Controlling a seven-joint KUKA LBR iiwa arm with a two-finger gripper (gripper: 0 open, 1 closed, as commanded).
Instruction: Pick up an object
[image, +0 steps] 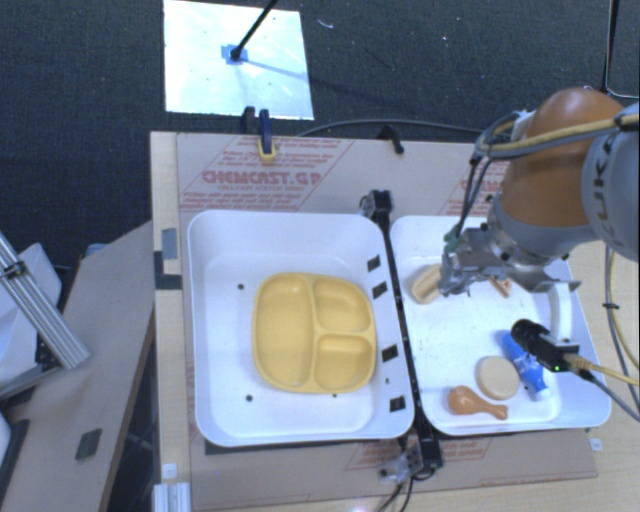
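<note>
- Camera view: the table (170, 200) carries two shallow white bins side by side, a left bin (215, 330) and a right bin (425, 390), which meet along a black divider (392, 315).
- A yellow sectioned plate (315, 332) lies flat in the middle of the left bin, to the left of the divider.
- The grey arm (560, 170) with its orange band reaches over the right bin, and its claw (458, 272) hangs low near that bin's far end, just right of the divider.
- A tan, bread-like piece (427, 284) lies touching or just beside the claw, on the divider side of it; whether the claw is open or closed, or grips anything, cannot be told.
- Farther right of the divider, toward the bin's near edge, lie a round beige disc (497, 377), an orange pear-shaped toy (473, 402) and a blue object (524, 366).
</note>
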